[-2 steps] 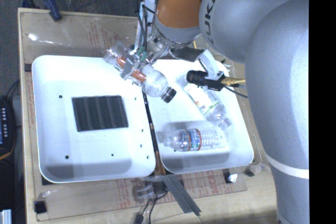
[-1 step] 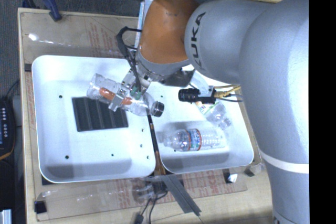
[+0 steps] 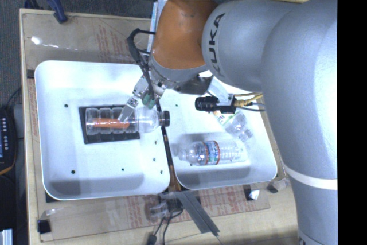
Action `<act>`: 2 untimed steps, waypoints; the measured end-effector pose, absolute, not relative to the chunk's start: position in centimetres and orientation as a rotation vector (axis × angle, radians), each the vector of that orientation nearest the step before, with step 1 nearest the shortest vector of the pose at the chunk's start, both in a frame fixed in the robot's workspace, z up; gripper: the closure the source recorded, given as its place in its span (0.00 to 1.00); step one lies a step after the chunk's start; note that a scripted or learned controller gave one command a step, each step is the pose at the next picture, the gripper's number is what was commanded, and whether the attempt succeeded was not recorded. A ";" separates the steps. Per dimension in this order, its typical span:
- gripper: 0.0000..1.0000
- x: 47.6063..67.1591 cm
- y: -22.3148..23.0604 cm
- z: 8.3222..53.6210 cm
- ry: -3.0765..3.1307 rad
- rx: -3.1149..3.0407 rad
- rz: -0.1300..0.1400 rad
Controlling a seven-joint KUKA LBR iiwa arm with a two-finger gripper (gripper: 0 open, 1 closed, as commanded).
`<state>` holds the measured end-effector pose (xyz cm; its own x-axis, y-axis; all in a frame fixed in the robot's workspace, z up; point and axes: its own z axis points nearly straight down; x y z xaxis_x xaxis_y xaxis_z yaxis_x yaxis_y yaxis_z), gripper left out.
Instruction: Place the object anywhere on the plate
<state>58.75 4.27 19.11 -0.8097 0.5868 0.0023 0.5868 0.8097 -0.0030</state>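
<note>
I am looking down on the worktop (image 3: 86, 212), where two shallow white bins are sitting side by side. The left bin (image 3: 63, 169) is carrying a dark rectangular plate (image 3: 92, 135) near its middle. A clear plastic bottle with an orange label (image 3: 117, 121) is lying on its side across that plate, its neck end reaching past the plate's right edge toward the wall between the bins.

The grey arm (image 3: 269, 60) is reaching in from the right, its orange band (image 3: 178, 31) hanging over the far edge of the bins. The tool (image 3: 131, 107) is pointing down and to the left, with its tip right at the upper side of the orange-label bottle. From this angle I cannot tell whether it is released, clenched or grasping the bottle; the tip and the clear plastic are overlapping too closely to judge.

The right bin (image 3: 264, 172) is holding a second clear bottle with a blue and red label (image 3: 209, 153), lying on its side near the front wall. Just above it, a crumpled clear bottle (image 3: 236, 124) is lying close under the arm. A blue clamp (image 3: 56, 8) is sitting at the far left corner of the worktop.
</note>
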 end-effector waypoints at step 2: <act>0.00 52.8 -7.7 21.3 -3.079 -0.619 0.002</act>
<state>52.76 -7.71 21.31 -0.9224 0.3863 0.0012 0.3863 0.9224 -0.0013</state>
